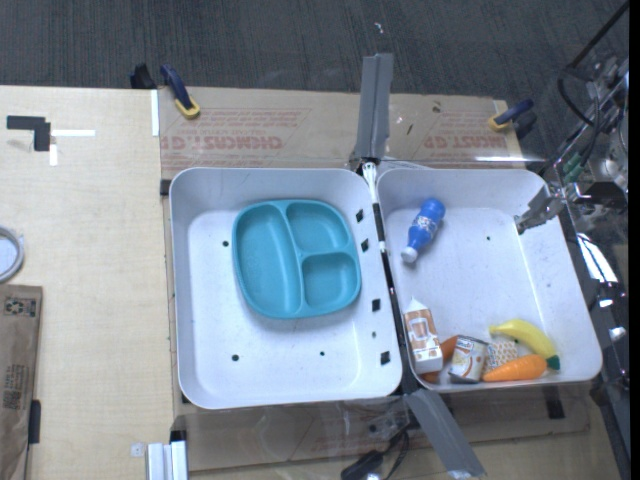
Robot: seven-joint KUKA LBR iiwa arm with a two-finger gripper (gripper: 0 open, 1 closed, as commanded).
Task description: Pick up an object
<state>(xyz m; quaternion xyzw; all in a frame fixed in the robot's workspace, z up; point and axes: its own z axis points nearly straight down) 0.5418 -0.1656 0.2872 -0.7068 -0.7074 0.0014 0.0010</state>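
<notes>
Camera view, left to right: your left bin holds a teal divided plate. The right bin has a blue bottle lying tilted, with a carton, banana and carrot crowded at the near edge. You're still at approach, I judge; the gripper sits at the far right rim, its opening unreadable. Next, aim at the isolated bottle.

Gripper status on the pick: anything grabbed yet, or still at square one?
Nothing picked yet. The gripper sits at the right bin's far right edge, with no object at it. The blue bottle, milk carton, banana and carrot all lie on the bin floor; the teal plate lies in the left bin. Approach, grasp and lift all remain.
</notes>
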